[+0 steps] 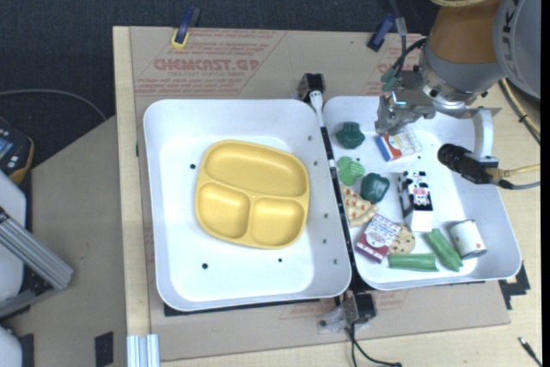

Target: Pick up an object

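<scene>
My gripper [395, 118] hangs over the back of the right bin [498, 211], pointing down. Just below its tip lies a small flat blue, red and white packet [391, 147]; I cannot see whether they touch. A dark green piece [349, 134] lies to the gripper's left. Further forward are a light green piece [350, 170], another dark green piece [375, 186], a pizza slice [357, 206], a black and white carton [418, 198], a maroon packet [378, 238], a cookie [400, 241], two green vegetables [412, 262] and a small can [468, 236].
The left bin [163, 185] holds a yellow divided plate [252, 193]. A black cylinder [464, 163] on the arm's side reaches over the right bin's right part. Clamps [311, 86] sit where the two bins meet.
</scene>
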Controlling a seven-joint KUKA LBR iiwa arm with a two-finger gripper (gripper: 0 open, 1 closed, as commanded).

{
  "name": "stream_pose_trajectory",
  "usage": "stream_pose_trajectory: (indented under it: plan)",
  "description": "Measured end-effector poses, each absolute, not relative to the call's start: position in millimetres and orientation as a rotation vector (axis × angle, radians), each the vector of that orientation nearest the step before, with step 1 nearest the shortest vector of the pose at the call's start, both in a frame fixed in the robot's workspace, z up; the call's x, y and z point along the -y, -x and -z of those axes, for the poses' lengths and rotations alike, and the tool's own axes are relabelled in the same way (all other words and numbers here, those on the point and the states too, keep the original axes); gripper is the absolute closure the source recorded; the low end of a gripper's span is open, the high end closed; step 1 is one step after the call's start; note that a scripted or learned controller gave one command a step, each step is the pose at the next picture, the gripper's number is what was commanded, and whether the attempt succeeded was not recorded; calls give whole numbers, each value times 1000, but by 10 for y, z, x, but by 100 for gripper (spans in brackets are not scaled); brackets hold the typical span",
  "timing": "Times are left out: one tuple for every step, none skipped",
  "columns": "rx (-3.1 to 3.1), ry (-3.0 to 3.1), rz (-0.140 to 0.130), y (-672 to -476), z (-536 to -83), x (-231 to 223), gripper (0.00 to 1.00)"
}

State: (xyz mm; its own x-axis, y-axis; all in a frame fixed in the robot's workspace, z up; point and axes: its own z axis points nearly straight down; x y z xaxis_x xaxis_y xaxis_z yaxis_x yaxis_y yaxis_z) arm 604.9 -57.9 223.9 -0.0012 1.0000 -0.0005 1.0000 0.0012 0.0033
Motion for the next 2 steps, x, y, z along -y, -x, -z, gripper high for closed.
stream_pose_trajectory:
  plan:
    - [-2222, -2223, 2, -5895, -2272, 613, 100]
    - [-2222, -2218, -3, -5984, -2348, 543, 100]
